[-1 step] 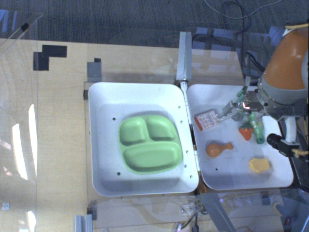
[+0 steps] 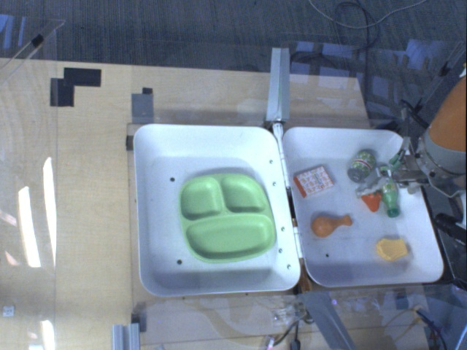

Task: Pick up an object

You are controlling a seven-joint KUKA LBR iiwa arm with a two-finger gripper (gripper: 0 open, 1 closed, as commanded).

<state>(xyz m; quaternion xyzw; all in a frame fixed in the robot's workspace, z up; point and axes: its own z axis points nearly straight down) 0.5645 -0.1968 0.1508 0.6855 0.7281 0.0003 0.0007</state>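
Observation:
My gripper [image 2: 396,172] hangs over the right side of the right bin [image 2: 365,272], reaching in from the right edge. Directly below and touching it in the image lies a small green bottle [image 2: 392,199], with a red-orange piece [image 2: 373,202] just to its left. A silver-green can [image 2: 361,165] sits to the gripper's left. Further left lies a red and white patterned card box [image 2: 314,181]. An orange gourd-shaped toy [image 2: 330,224] rests mid-bin, and a yellow lump [image 2: 392,249] lies near the front right corner.
The left bin [image 2: 153,195] holds a green divided plate [image 2: 227,216]. A grey metal bracket [image 2: 277,86] stands between the bins at the back. Cables run across the dark floor behind the bench.

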